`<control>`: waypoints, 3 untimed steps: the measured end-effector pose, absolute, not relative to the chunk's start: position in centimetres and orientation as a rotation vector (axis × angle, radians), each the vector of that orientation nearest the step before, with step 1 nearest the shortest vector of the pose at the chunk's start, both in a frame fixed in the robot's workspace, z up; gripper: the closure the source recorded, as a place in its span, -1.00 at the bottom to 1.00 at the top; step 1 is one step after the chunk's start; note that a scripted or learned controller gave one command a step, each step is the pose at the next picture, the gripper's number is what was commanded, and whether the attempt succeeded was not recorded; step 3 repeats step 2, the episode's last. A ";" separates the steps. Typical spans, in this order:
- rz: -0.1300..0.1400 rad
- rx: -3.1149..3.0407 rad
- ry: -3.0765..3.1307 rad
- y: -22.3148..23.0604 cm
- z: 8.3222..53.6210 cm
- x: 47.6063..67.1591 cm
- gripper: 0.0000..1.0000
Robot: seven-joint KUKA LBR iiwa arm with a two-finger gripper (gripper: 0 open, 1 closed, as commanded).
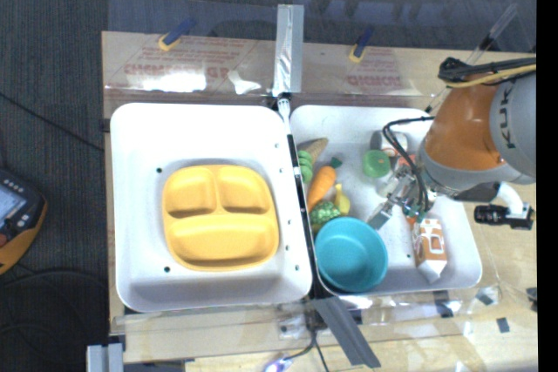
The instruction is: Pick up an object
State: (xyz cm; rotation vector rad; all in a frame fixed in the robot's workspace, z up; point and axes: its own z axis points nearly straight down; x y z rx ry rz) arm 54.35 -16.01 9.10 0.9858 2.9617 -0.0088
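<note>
Low over the right bin (453, 274) hangs the tool (397, 203), reaching in from the right beneath the arm's orange band (458, 139). Whether it is spread or closed I cannot tell; cables and the wrist crowd it, and nothing can be seen clamped in it. Its tip sits just right of the toy vegetables and just beyond the far right rim of the blue bowl (350, 253).

That bowl stands at the near left of the right bin. Beyond it, against the divider between the bins, lie an orange carrot (321, 184), a small green and yellow bunch (329, 210) just near of the carrot, and a green piece (305, 161) at the divider. A round green object (377, 163) rests farther back, near the arm's wrist. An orange and white carton (430, 245) lies at the near right of the bin, just right of the tool.

In the left bin (139, 135) a yellow divided tray (220, 215) sits flat in the middle. Both bins rest on the table (501, 283).
</note>
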 end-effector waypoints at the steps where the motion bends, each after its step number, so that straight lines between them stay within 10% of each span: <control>1: -0.004 1.086 2.927 -18.6 9.1 50.0 -1.00; 2: -0.005 0.678 3.053 -19.2 9.0 59.2 -1.00; 3: -0.005 0.678 3.053 -19.2 9.0 59.2 -1.00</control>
